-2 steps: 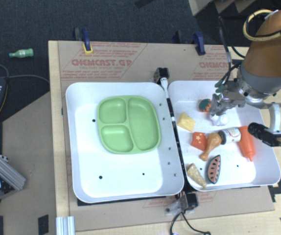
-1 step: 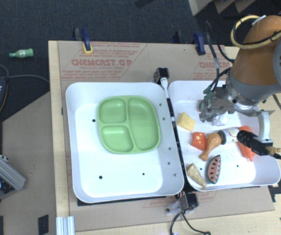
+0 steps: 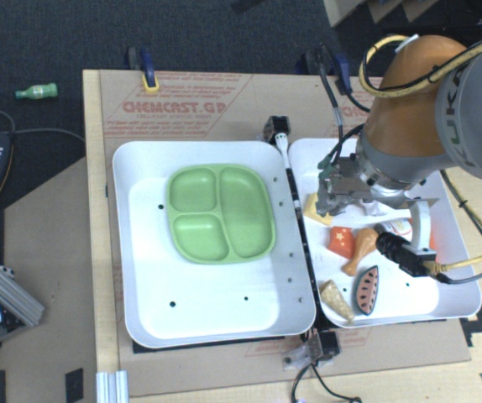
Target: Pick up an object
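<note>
While the grey KUKA arm with its orange band [image 3: 409,74] bends low over the right-hand shallow white bin [image 3: 455,300], its gripper [image 3: 335,198] hangs at that bin's upper left corner, just above a pale yellow wedge-shaped piece [image 3: 315,212] lying against the bin wall. Whether the fingers stand wide or narrow cannot be told from this angle, as the wrist covers them, and nothing is seen held. Near the wedge lie a red toy strawberry [image 3: 340,240], an orange drumstick-shaped toy [image 3: 361,248], a tan bread-like piece [image 3: 335,299] and a watermelon slice toy [image 3: 366,290]. The left-hand white bin [image 3: 140,225] carries a green three-compartment plastic plate [image 3: 222,213]. By appearances the arm is in its descent-and-grasp step; the next move would call for closing squarely on one piece, then lifting clear of the wall.
</note>
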You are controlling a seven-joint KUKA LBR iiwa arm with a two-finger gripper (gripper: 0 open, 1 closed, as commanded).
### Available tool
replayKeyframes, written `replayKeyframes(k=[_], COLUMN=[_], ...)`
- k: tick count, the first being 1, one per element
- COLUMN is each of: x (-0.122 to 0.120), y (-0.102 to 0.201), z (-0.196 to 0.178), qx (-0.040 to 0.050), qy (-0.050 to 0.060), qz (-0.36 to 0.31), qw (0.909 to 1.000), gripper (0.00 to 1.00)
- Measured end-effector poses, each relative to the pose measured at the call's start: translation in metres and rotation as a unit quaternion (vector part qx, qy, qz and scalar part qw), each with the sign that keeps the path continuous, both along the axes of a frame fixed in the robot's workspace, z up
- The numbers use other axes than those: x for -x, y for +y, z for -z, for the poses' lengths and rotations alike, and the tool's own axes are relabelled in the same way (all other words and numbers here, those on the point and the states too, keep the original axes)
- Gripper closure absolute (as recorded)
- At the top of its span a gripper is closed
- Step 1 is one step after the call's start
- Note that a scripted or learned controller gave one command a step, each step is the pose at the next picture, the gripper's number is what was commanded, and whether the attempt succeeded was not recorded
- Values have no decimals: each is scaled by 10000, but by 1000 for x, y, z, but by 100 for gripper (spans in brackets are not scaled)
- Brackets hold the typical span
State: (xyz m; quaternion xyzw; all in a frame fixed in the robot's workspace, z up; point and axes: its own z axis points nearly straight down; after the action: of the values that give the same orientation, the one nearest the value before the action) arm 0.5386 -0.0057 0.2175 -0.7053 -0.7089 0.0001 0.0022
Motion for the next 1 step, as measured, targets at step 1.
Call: replayKeyframes(k=[1], x=[12], y=[-12], z=[-2], qx=[11], qy=[-1], qz=[33], qw=[10000], gripper=[100])
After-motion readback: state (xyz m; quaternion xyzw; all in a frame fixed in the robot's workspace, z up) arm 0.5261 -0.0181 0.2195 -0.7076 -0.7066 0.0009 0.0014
